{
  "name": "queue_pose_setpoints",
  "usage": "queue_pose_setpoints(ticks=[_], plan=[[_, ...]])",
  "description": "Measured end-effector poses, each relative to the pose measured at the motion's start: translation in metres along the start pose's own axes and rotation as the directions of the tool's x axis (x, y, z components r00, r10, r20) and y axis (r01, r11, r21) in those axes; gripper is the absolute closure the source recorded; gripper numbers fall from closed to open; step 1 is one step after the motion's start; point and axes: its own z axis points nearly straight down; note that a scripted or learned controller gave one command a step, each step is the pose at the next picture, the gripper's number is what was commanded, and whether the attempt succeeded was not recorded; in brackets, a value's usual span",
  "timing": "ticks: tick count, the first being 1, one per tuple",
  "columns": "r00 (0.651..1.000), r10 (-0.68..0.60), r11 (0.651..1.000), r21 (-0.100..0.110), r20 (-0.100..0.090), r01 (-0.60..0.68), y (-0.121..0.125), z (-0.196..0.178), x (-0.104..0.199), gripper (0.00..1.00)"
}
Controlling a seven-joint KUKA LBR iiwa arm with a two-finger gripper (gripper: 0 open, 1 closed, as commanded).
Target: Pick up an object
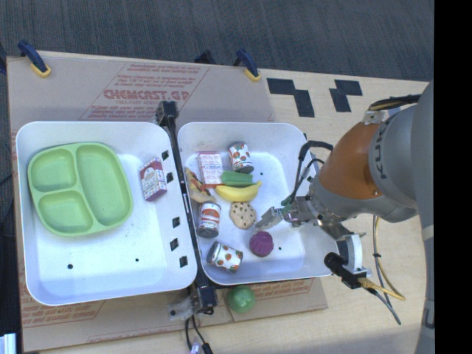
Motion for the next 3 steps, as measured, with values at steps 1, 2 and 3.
queue_pose_setpoints(ticks=[1,2,3], plan=[[1.000,-0.006,1.000,-0.001,0.002,0.006,0.001,-0.011,0.000,1.00],[1.000,0.000,1.000,-0.006,0.002,0.000,0.018,-0.132,0.025,1.00],[1.000,0.001,1.000,-0.005,0.001,-0.001,0.098,-0.160,0.011,1.00]])
